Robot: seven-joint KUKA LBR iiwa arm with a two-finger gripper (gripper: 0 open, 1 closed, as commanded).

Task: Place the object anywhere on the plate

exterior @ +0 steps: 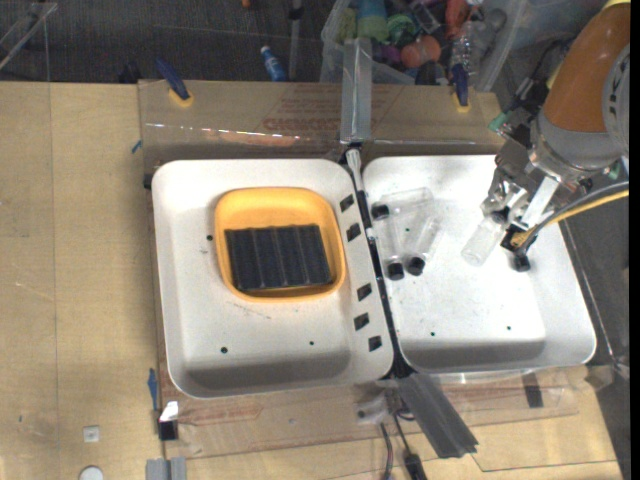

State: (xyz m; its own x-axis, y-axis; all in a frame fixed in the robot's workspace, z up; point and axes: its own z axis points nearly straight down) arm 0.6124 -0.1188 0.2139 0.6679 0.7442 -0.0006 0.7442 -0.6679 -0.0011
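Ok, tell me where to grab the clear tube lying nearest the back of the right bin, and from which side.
Probably best to take the clear tube at the middle of its see-through body, coming straight down from above and closing across its narrow width. It lies flat on the right bin floor, black cap at its left end, so the ends offer little.

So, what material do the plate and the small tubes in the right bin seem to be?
The plate looks like glossy orange-yellow plastic, its rim catching light; a dark ribbed slab, perhaps rubber, lies in it. The tubes look like clear plastic or glass with black caps; which one, I cannot tell.
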